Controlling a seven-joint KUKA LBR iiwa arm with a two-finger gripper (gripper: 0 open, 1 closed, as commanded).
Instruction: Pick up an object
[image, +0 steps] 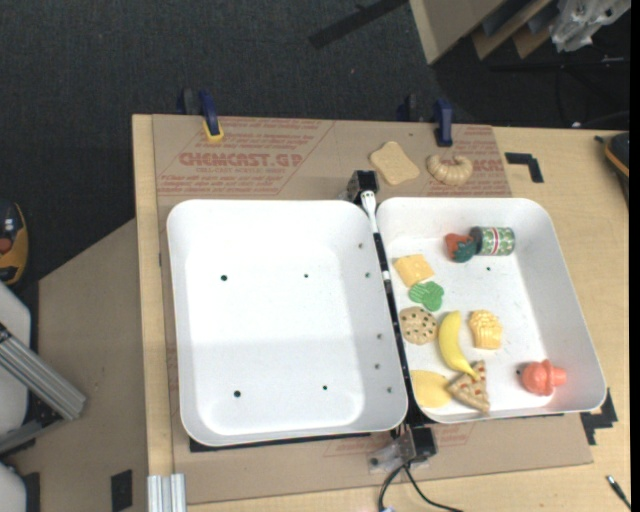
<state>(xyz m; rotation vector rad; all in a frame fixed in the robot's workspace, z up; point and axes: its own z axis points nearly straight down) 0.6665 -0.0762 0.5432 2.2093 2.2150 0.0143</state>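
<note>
Two white bins sit side by side on the counter. The right bin holds a scatter of toy foods: a green can touching a red-and-teal piece, a cheese-like yellow slab, a green leafy piece, a cookie, a banana, a corn piece, a pizza slice and a red piece near the front right corner. The left bin lies beside it. A bread slice and a pastry ring rest on the counter behind the bins. Whether the pincer is spread or pressed together I cannot tell.
</note>
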